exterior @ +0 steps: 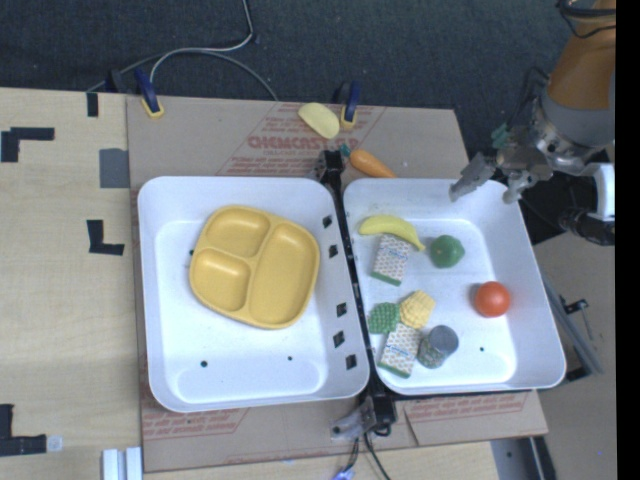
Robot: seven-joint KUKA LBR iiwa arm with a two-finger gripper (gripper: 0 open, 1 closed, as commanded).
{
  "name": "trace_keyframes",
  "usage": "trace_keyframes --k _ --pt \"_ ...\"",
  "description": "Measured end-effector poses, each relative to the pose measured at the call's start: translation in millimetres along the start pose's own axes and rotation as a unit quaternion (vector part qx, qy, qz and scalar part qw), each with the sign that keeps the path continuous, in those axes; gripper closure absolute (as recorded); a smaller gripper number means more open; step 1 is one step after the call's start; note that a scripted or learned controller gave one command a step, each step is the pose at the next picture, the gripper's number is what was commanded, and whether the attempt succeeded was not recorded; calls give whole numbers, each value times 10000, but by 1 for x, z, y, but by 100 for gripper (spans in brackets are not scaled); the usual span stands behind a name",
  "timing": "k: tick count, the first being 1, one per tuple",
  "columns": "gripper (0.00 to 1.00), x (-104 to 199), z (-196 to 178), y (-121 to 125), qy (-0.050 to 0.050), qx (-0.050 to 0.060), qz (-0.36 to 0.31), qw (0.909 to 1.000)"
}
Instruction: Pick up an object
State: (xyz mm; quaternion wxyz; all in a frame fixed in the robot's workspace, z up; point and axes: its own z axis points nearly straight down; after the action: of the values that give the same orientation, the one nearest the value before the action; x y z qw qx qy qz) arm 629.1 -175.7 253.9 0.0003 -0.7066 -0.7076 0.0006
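My gripper (490, 182) hangs over the far right corner of the right bin (520, 268), its two fingers spread apart with nothing between them. In that bin lie a yellow banana (392, 230), a green ball (447, 251), a red ball (491, 299), a patterned packet (392, 261), a yellow corn-like piece (417, 309), a small green piece (384, 317), a second packet (401, 349) and a grey can (438, 345). All of them sit below and left of the gripper, apart from it.
The left bin (170, 338) holds a yellow divided plate (254, 266). Behind the bins, on the cardboard, lie a pale yellow piece (320, 120) and an orange carrot (372, 164). Clamps (348, 103) stand at the bench's far edge.
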Motion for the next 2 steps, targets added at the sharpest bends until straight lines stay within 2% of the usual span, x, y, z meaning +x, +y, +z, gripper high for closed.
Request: trace_keyframes --k 1,2 --pt "0 64 129 8 15 32 -6 10000" --pt "0 63 169 39 2 29 -5 10000"
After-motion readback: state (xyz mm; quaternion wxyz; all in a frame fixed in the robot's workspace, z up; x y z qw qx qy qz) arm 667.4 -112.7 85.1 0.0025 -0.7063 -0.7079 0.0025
